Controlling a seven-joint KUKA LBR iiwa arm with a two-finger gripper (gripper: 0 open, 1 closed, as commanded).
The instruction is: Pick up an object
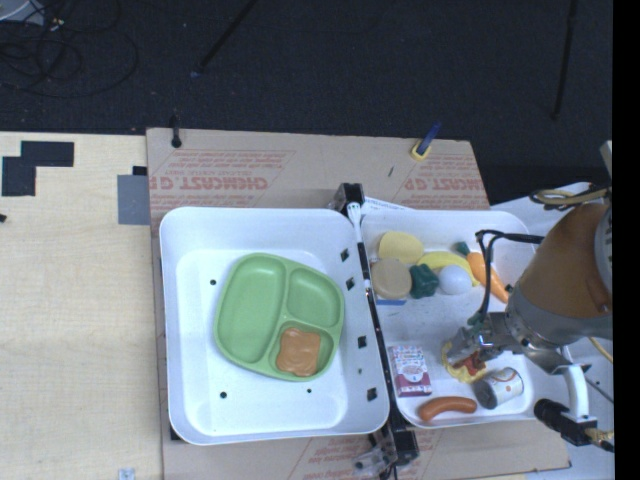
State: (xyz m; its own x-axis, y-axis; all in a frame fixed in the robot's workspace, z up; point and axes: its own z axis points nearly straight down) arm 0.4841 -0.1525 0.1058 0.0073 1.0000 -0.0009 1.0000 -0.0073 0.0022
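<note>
Left bin [190,268]: holds a green divided plate [270,303] with a brown piece [299,351] lying in its lower right compartment. Nothing else noted there.

Cardboard sheet [300,168] under both bins: red printing, upside down from this angle. It appears to be a repeated brand mark, but the letters cannot be read with confidence.

Right bin [400,408]: crowded. Along the top sit a yellow piece [400,245], a tan round piece [391,279], a dark green item [423,282], a white ball [455,280] and an orange carrot-like piece [488,276]. Lower down lie a small red and white carton [410,370], its print too small to read, a sausage [447,406] near the front wall, and a small can [498,388] on its side.

Gripper [470,353]: low in the right bin, over a yellow and red item [468,368] just beside the can. Whether it is spread or closed cannot be told from this angle, and nothing is visibly held. No object has been lifted; the likely target, by judgement, is the yellow and red item beneath it.

Risks, as judged:
- The can and the yellow and red item lie touching or nearly so. A closing grasp may catch both, or nudge the can and lose the target.
- The can is round and on its side, so it could roll if bumped.
- The target is small and flat-looking; the grasp may close above it and come up with nothing.
</note>
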